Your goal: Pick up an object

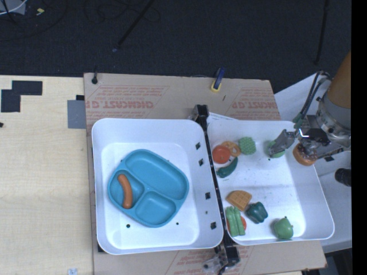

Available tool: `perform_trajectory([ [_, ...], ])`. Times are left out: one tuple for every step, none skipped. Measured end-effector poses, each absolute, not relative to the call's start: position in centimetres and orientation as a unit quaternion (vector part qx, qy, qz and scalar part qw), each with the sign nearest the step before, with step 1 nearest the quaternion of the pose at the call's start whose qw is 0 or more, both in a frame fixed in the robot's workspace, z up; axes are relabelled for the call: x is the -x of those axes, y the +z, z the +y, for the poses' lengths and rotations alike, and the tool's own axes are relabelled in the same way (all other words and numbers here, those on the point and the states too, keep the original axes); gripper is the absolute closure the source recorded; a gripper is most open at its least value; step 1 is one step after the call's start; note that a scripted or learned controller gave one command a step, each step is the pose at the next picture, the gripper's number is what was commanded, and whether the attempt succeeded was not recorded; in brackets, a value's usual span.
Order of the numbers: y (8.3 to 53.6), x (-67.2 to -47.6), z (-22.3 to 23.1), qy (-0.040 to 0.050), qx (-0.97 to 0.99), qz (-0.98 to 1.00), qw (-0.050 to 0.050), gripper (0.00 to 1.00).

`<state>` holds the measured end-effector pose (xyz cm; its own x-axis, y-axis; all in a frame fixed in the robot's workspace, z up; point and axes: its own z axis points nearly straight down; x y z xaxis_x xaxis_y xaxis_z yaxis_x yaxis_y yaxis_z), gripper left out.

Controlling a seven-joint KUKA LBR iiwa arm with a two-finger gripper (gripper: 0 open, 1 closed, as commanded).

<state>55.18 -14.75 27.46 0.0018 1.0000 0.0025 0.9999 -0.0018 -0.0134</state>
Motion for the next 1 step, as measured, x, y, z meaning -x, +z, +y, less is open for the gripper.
perform_trajectory([
  [28.09,-55.35,-14.75,0.0006,0.707,-0.707,0.001,0.00],
])
